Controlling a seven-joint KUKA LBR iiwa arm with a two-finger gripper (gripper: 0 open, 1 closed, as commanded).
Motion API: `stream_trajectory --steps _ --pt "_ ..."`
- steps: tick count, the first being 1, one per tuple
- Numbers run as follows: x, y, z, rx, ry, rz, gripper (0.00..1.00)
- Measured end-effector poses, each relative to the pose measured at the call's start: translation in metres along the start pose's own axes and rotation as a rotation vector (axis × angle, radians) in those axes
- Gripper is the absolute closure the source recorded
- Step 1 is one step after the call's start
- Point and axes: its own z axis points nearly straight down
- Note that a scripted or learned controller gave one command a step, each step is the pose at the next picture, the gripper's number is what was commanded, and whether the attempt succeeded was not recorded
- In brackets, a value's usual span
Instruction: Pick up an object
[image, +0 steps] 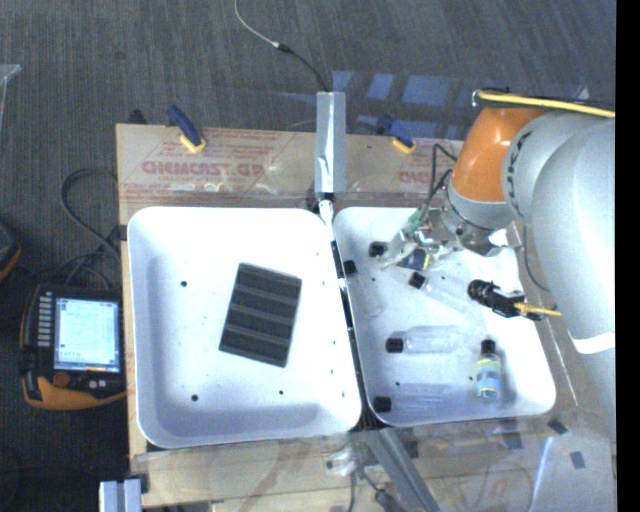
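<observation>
We see clear bottles in the right bin (540, 395), with the gripper (418, 243) low at its far edge.

We count three clear bottles lying flat: one (428, 341) mid-bin, one (415, 402) along the near wall, one (440, 285) just below the gripper, plus a small bottle (488, 372) near the right wall. Open floor lies between them. The left bin (160, 400) holds one dark ribbed panel (261, 314), clear of every wall. We cannot tell how the jaws stand.

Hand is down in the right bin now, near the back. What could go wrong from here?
The hand sits low among small clear plastic bottles with black caps, which are slippery and could skid away instead of being gripped. It also works close to the right white bin's back wall, so a closing or sideways move might scrape it. The dark ribbed rectangular pad lies far off in the left bin.
</observation>
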Motion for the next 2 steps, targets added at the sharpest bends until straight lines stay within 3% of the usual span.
stream_trajectory --steps 1,2 --pt "0.000 0.000 -0.009 -0.001 -0.003 -0.002 1.00" --pt "0.042 0.019 -0.115 0.001 0.002 0.020 1.00"
